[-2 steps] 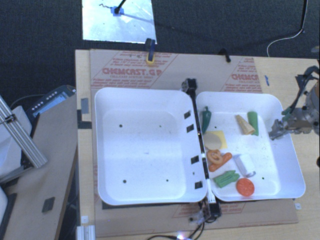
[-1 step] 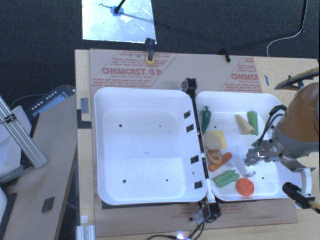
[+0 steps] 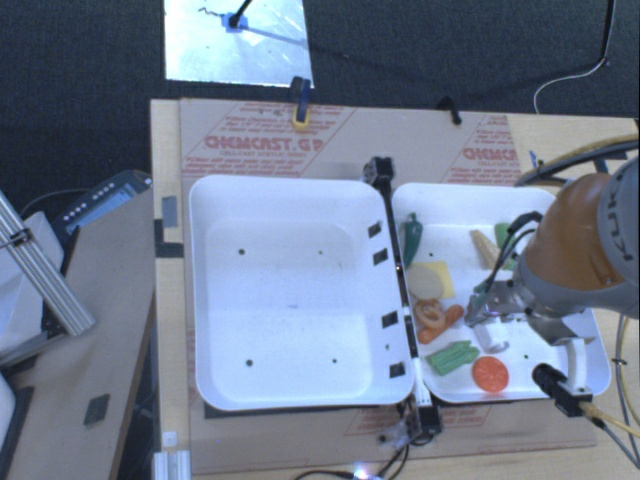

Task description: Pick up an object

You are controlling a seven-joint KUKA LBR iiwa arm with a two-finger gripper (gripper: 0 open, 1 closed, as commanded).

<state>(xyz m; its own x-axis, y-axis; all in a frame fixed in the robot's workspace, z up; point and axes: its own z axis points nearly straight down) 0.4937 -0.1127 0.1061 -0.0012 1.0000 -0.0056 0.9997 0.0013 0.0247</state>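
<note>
gripper [image 3: 483,313]: low in the right white bin [image 3: 580,368], grip state can't tell.
targets: orange curled piece [image 3: 437,318] just left of gripper, flat red disc [image 3: 490,373] just below it.
risk: crowded items, likely nudged or pinched together; may close on nothing.

- Light was pretty even and bright, seemed to come from overhead, with a cool bluish cast.
- Both white bins [image 3: 290,288] were a bit blown out, so wall detail got lost.
- The shiny sheet [image 3: 238,28] up top threw patchy glare.
- Shadows were soft, just faint ones along the bin walls.
- Whole shot was low-res and slightly soft, small items looked mushy.
- Dark floor [image 3: 70,68] stayed grainy.
</note>
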